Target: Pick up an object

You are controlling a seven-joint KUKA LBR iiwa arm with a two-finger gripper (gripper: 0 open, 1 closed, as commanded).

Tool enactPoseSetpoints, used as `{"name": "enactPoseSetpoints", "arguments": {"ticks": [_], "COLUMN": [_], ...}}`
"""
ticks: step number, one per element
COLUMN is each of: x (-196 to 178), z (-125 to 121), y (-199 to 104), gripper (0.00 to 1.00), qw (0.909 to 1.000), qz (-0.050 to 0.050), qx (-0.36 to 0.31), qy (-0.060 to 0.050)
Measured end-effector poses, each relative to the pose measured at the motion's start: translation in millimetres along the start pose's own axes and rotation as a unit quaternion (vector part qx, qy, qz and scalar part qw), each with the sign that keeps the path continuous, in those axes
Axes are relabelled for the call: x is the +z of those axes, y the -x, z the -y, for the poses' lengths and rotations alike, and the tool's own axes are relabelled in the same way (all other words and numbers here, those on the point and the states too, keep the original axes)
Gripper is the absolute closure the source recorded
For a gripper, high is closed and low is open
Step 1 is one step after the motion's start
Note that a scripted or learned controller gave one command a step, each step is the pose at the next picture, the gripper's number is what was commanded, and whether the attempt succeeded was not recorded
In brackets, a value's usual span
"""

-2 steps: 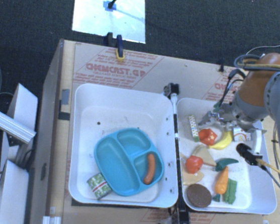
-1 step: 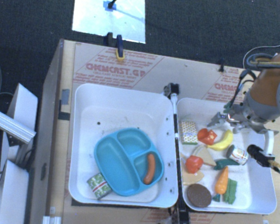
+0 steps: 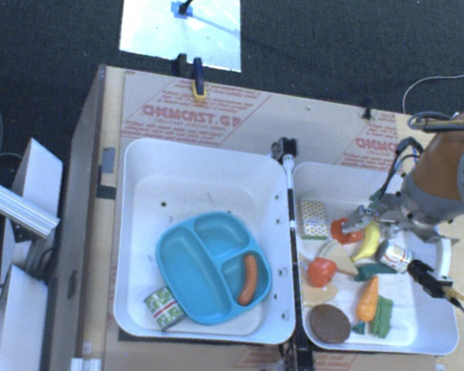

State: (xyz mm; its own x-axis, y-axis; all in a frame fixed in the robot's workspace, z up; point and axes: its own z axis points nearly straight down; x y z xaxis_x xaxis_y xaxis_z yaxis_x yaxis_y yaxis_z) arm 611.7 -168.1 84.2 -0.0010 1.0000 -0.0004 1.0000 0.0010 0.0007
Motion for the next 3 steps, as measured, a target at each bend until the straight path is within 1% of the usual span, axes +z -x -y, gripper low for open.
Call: {"name": "enactPoseSetpoints", "arguments": {"ticks": [1,2,3], "x": [-0.2,-1.1,-0.4], "z": [52.0,-54.7,0.5], "y": [29.1,11.0,-13.4], "gripper": [0.0,0.0,0.0], "qw": [1.0,1.0,1.0], "qz": [0.0,0.0,0.0], "qx": [0.0,-0.002,-0.001], "qy": [0.0,0.002,0.0]}}
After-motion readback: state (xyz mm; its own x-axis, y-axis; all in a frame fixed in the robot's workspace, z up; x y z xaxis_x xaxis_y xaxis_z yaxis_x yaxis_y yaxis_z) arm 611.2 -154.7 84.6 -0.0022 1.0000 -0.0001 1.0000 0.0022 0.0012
